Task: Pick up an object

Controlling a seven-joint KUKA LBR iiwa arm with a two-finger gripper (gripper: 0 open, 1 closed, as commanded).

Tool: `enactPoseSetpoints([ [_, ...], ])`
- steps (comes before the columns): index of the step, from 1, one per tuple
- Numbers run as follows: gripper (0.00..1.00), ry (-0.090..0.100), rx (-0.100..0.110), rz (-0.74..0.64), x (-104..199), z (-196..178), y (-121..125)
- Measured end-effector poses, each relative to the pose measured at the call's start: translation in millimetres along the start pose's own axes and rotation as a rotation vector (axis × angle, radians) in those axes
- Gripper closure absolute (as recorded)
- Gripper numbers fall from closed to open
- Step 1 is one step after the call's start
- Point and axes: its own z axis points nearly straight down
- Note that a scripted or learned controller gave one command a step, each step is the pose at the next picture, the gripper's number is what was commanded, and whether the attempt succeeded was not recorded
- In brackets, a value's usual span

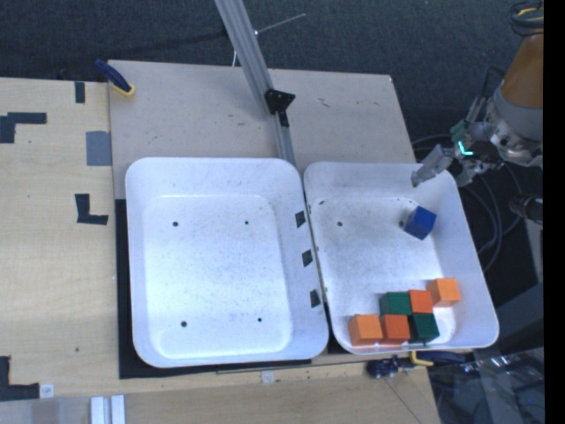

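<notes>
A blue cube [420, 222] lies alone in the upper right part of the right bin [353, 237]. Near that bin's front edge a cluster of small blocks sits together: orange ones [365, 328] [447, 290] and green ones [396, 303] [425, 326]. My gripper [443, 173] hangs over the bin's far right corner, up and to the right of the blue cube and apart from it. Its fingers [429, 168] are spread open with nothing between them.
The left bin [212, 254] lies beside the right one. A slanted metal pole [252, 51] crosses the bench behind the bins. Cables trail off the bench's right side beneath the arm [521, 87].
</notes>
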Motion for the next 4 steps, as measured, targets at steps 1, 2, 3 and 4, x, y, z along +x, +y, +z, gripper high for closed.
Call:
enactPoseSetpoints([
  [1, 0.00, -0.003, -0.004, -0.001, 0, -3, 1],
  [2, 0.00, -0.001, 0.002, 0.000, 1, 54, -10],
  [3, 0.00, -0.003, -0.003, -0.001, 1, 117, -8],
  [4, 0.00, -0.010, -0.021, 0.000, -2, 126, -3],
])
